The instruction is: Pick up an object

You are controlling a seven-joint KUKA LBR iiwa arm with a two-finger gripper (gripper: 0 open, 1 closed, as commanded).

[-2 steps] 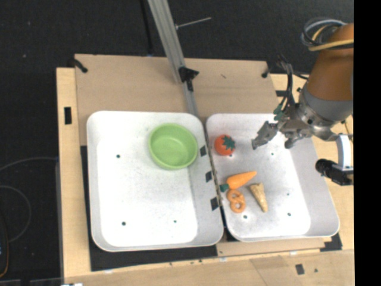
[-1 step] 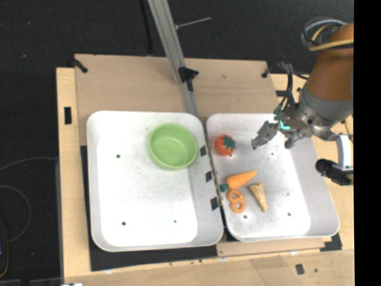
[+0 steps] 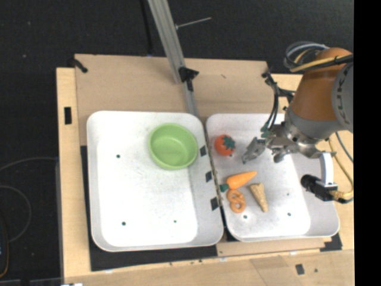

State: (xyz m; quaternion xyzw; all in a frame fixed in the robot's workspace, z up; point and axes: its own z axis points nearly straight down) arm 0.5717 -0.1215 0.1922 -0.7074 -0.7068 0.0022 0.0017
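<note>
In the right bin [image 3: 297,219], the gripper [image 3: 256,151] is hovering with its fingers spread apart and gripping nothing, just beside the tomato [image 3: 224,145]. The carrot [image 3: 241,179], the pretzel [image 3: 236,200] and the cone [image 3: 259,196] are lying below it, while the green bowl [image 3: 173,146] is sitting in the left bin [image 3: 119,207].

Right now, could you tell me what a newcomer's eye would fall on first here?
Probably the green bowl, alone near the top of the left bin. Next, the arm reaching from the right, its gripper above the right bin, near a tomato, carrot, pretzel and cone.
</note>
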